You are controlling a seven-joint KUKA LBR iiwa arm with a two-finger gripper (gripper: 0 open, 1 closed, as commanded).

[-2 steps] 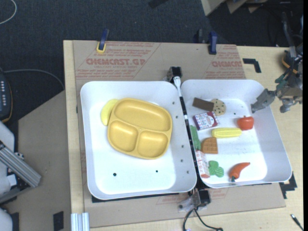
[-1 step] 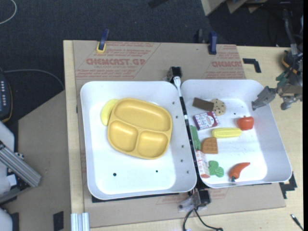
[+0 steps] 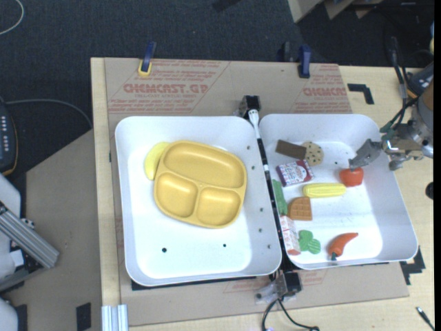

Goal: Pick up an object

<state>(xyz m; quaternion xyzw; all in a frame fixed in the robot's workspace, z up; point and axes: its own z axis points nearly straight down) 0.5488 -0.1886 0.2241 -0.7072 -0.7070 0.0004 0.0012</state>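
The grey two-finger gripper (image 3: 364,154) reaches in over the right white bin (image 3: 386,243); whether it is apart or together cannot be told. The small red tomato-shaped toy (image 3: 352,176) lies just below its tip.

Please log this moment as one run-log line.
gripper: over right bin | above red tomato | nothing seen held | yellow tray: left bin

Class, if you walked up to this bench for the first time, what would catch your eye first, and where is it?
The big yellow divided plate dominates the left bin. The right bin holds a scatter of small toy foods, among them a corn cob and a red chili. The claw hovers just above a small red tomato near that bin's right side.
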